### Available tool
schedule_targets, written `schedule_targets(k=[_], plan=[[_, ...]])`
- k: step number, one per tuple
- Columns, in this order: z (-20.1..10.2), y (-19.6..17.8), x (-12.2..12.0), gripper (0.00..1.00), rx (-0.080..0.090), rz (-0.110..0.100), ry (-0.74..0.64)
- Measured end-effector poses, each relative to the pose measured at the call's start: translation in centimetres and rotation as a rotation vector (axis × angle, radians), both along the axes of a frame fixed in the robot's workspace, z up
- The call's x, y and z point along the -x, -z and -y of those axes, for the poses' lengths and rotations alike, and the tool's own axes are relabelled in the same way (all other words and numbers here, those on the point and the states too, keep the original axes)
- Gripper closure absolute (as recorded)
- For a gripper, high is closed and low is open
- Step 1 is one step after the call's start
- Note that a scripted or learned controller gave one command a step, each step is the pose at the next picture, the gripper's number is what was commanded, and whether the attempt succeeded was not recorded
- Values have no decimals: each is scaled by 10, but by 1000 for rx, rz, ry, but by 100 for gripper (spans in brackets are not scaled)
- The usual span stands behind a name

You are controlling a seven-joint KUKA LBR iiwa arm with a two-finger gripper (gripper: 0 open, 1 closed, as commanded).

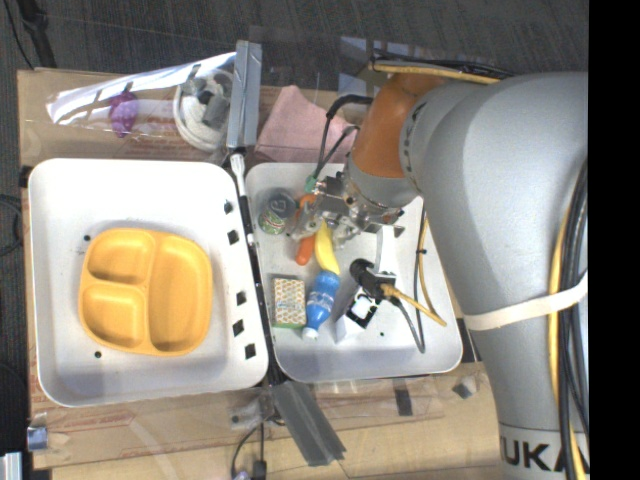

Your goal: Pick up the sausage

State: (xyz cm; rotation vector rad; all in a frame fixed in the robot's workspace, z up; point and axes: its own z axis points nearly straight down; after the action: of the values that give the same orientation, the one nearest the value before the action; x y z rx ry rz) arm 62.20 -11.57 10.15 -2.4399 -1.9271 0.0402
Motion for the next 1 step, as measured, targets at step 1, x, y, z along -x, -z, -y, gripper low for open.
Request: schedule_targets(k=[1], plan=[[0, -5, 1, 100, -2, -9, -3]])
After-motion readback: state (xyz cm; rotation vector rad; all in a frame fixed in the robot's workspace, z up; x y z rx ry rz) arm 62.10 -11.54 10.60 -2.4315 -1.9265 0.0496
